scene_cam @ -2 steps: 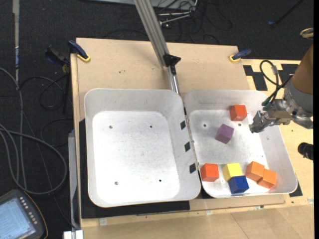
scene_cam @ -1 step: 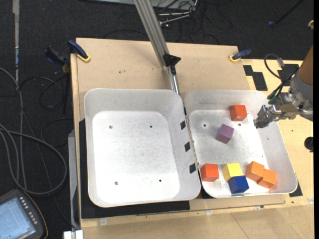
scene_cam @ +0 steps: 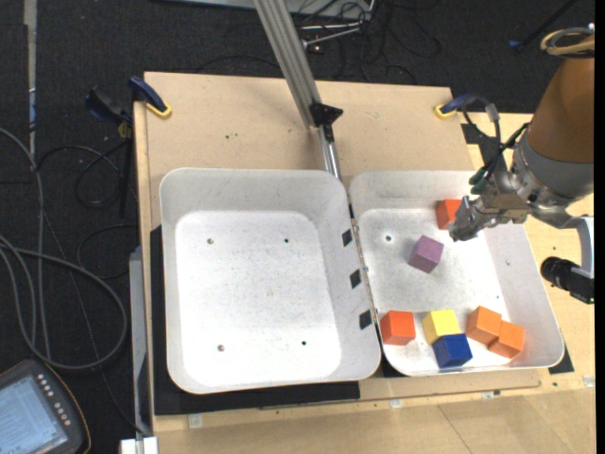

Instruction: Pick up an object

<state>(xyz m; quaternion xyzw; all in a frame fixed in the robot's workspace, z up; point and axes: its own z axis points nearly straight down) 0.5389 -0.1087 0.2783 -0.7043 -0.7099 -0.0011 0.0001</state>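
Blue block [scene_cam: 453, 350] lower right, among orange and yellow ones. Gripper [scene_cam: 465, 227] upper right, beside orange block [scene_cam: 447, 213]; jaw state unclear. Approach step; next needs closing on it.

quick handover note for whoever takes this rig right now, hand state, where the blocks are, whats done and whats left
Hand: low in the right bin, beside the upper orange block; grip state unclear, nothing seen held.
Blocks, all in the right bin: purple block mid-bin; along the near edge an orange cube, yellow block, blue block and two orange blocks.
Done: no pick confirmed.
Left: grasp one block and lift it.
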